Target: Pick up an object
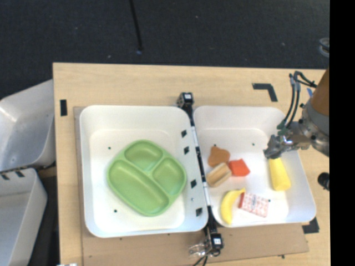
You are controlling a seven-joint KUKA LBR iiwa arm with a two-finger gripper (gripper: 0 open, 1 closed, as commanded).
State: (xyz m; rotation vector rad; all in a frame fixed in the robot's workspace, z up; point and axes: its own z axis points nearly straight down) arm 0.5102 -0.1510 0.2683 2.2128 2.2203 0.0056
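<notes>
The grey metal gripper [275,148] hangs at the right side of the frame, just above the top end of a yellow plastic block [279,174] that lies in the right white bin [233,115]. I cannot tell how the gripper is set.

The yellow block looks like the thing to pick up. It seems light, hard and smooth (so it may slip). I think the best hold is across its short sides, near the middle.

Other toys lie to its left: a small orange-red cube [239,168], a tan bread-like piece [218,174], a brown lump [218,155], a yellow banana [229,205] and a flat red-and-white packet [254,204].

The left white bin [89,148] holds a green plastic plate with three parts [145,176]. Both bins sit on a pale wooden bench [122,85]. The floor behind it is dark.
</notes>
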